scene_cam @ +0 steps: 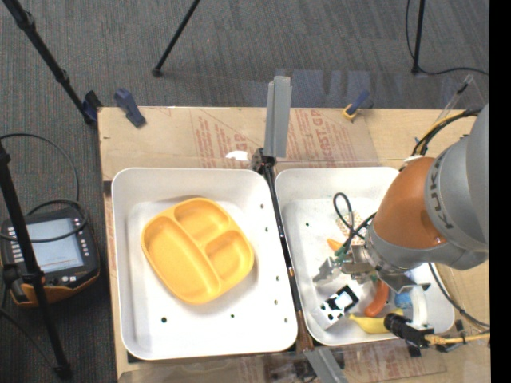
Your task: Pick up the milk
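1. The grey arm (467,202) reaches in from the right, bending downward over the bench.
2. Its orange band (407,210) sits just above the wrist.
3. The gripper (339,271) points down and leftward, hanging low.

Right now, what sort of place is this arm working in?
Likely a robotics lab: tripod legs stand on grey carpet, a teach pendant sits beside the bench, and two white bins hold the test objects.

A robotics lab: tripod legs (185,24) on grey carpet, a teach pendant (49,250), a clamped cardboard-topped bench (200,130).
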### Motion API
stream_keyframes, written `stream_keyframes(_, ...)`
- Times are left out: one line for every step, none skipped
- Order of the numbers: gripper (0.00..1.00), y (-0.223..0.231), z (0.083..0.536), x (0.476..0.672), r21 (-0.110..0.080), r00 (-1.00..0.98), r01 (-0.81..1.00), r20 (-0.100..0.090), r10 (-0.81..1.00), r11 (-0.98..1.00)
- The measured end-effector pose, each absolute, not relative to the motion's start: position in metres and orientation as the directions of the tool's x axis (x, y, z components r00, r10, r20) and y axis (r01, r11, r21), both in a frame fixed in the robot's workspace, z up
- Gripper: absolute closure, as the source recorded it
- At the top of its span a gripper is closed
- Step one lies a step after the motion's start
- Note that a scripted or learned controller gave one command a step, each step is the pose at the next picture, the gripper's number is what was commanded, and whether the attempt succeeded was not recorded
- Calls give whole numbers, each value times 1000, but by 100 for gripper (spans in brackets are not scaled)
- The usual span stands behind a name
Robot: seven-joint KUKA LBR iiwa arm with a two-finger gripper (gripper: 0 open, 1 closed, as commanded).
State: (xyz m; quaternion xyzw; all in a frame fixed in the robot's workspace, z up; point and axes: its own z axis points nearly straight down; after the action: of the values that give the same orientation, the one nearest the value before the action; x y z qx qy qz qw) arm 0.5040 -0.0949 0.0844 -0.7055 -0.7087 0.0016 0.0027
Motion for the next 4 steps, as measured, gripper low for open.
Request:
stream_keyframes(0, -84, 85, 476, -5, -411, 912, 5, 912, 411)
stream_keyframes(100, -85, 92, 478, -2, -406, 914, 2, 914, 406)
stream_keyframes(0, -85, 92, 478, -2, -406, 914, 1, 914, 406)
stream_keyframes(0, -88, 85, 477, -1, -646, 763, 4, 763, 646)
